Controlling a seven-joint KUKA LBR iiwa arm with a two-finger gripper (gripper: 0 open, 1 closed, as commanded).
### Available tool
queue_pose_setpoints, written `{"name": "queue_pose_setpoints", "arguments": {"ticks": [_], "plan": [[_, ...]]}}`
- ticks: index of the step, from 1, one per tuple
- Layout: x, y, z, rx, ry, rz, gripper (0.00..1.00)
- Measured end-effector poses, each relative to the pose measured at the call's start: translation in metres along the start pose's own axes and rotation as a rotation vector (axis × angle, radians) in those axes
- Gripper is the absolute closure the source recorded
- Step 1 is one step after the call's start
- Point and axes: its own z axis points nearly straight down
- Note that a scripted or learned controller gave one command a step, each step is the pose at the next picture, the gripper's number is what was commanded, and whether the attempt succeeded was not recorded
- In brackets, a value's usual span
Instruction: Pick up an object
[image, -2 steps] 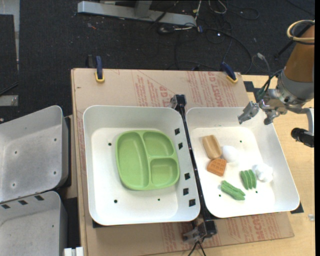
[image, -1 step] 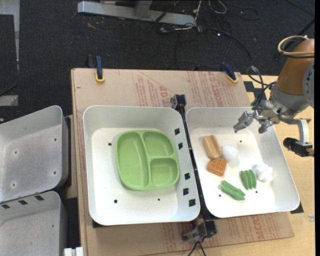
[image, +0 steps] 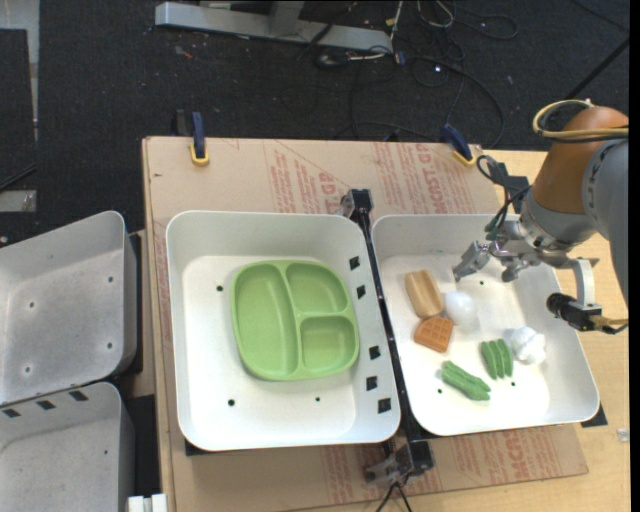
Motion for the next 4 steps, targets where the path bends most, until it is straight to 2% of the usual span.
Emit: {"name": "queue_pose_setpoints", "arguments": {"ticks": [1, 3, 4], "plan": [[0.0, 0.002, -0.014, -0.007, -0.003, -0.002, 1.0], [-0.002, -0.007, -0.113, -0.01, -0.003, 0.002, 1.0], [-0.002, -0.006, -0.106, -0.005, -0.002, 0.0, 1.0]]}}
